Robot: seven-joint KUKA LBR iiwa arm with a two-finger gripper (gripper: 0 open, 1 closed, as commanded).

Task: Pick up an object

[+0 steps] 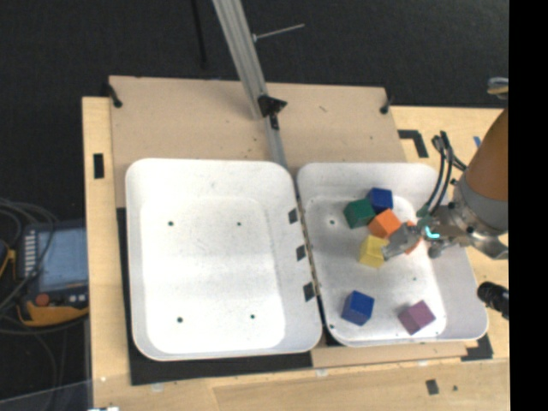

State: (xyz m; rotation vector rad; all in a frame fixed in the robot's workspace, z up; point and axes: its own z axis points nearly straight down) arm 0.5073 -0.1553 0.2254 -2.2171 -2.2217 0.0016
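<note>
- We see the hand point(402, 242) in the right white bin point(454, 315), touching the small orange cube point(386, 223); its grip we cannot tell.
- Just left: yellow cube point(372, 251).

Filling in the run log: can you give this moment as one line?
pincer low in right bin, at cluster | nearest: yellow cube, orange cube | hold: unconfirmed | blue cube, purple cube apart

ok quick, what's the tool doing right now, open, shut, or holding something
Tool: down in the right bin, against the yellow cube and orange cube; open or closed cannot be told, and no cube is seen held.
</note>
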